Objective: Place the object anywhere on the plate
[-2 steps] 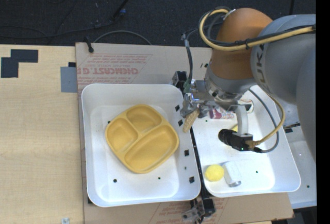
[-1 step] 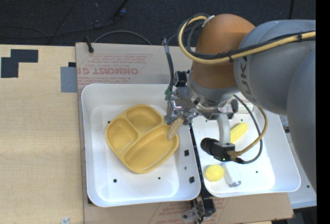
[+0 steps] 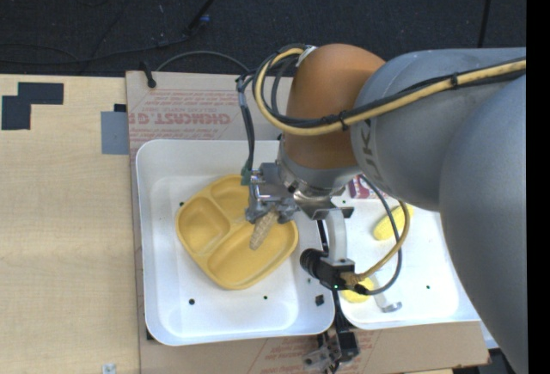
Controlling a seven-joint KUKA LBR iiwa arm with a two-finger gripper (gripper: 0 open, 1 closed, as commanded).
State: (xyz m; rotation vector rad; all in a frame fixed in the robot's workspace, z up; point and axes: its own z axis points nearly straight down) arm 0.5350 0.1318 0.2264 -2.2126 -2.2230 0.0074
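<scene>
- The small tan, ridged, elongated object (image 3: 259, 232), possibly a toy corn cob or pastry, looks light and fairly stiff; its ribbed surface should give grip, and the narrow middle of its length seems the best place to pinch it.
- It is pale brown with a textured skin, tapered, and lies tilted with its lower tip pointing toward 7 o'clock.
- It sits over the yellow plastic plate with moulded compartments (image 3: 206, 226), at the plate's 3 o'clock side, with its upper end up against the metal two-finger gripper (image 3: 268, 207).
- I cannot tell the state of the claw, nor whether the object rests on the plate or hangs just above it.
- The plate lies in the left shallow white bin (image 3: 163, 295); a yellow piece (image 3: 385, 226) lies in the right bin at 3 o'clock.
</scene>
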